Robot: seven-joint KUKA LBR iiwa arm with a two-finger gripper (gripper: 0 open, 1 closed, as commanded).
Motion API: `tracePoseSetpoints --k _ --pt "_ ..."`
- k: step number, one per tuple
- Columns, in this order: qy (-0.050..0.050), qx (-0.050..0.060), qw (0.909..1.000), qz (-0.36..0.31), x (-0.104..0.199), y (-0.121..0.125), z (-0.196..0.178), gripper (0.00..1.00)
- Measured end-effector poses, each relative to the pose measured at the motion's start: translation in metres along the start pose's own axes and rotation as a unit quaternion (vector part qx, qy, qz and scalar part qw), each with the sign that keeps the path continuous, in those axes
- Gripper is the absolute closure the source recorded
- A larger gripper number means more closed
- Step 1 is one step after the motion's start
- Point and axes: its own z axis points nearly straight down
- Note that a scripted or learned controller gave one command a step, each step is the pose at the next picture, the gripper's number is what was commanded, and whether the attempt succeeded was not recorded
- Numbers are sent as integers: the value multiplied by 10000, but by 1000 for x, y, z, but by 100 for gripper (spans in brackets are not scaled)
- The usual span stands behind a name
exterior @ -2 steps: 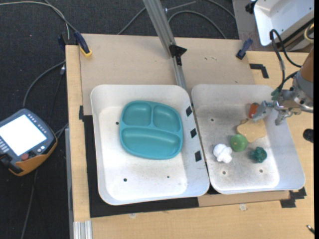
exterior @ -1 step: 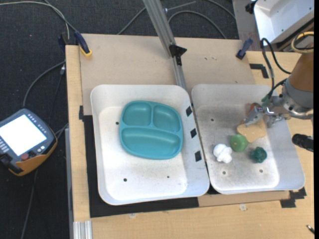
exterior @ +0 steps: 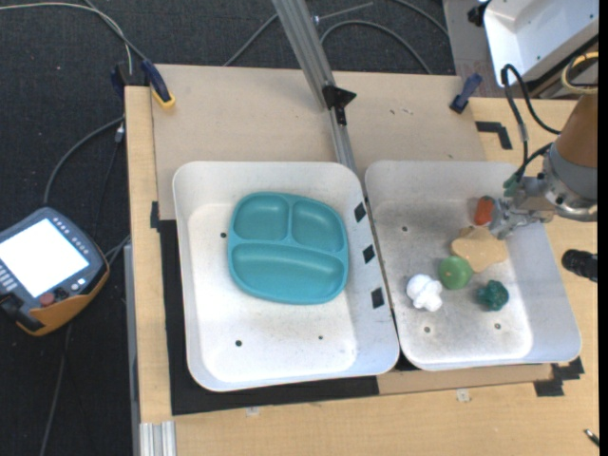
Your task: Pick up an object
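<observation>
Currently approach step: hand (exterior: 506,214), grip state not discernible, low in right bin (exterior: 546,283) beside orange piece (exterior: 484,211); next, close and lift.

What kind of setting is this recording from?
Most likely a robotics lab bench set up for grasping trials: two white bins side by side on a board, loose cables on dark carpet, and a handheld control pendant on the floor. The end effector hangs over small toy-like objects.
</observation>
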Motion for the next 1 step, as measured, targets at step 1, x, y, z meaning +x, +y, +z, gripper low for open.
tracePoseSetpoints --k 1 --pt "-18 -34 10000 0 -2 5 -65 100"
